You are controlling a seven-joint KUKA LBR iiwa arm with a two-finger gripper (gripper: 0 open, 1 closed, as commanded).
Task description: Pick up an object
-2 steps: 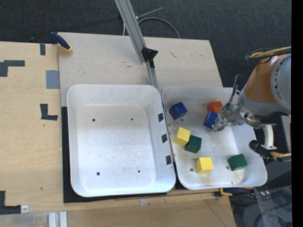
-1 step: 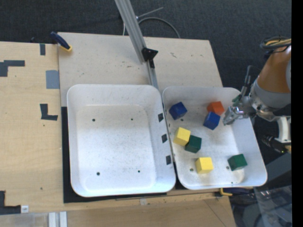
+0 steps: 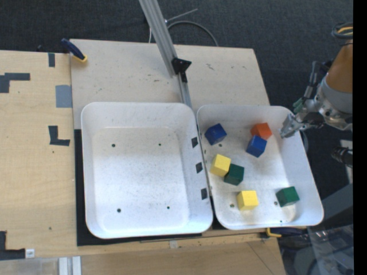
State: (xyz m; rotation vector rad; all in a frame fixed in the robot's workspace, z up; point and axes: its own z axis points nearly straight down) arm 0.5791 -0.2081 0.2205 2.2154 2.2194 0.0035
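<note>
Blue blocks (image 3: 215, 133) two, yellow (image 3: 220, 164) two, green (image 3: 233, 174) two, orange (image 3: 261, 130) one

Pale wooden bench (image 3: 34, 171) on dark carpet (image 3: 275, 16).

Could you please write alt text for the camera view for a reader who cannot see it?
The gripper hangs over the right bin's far right rim, beside an orange block touching a blue block. Another blue, two yellow and two green blocks lie scattered in that bin.
</note>
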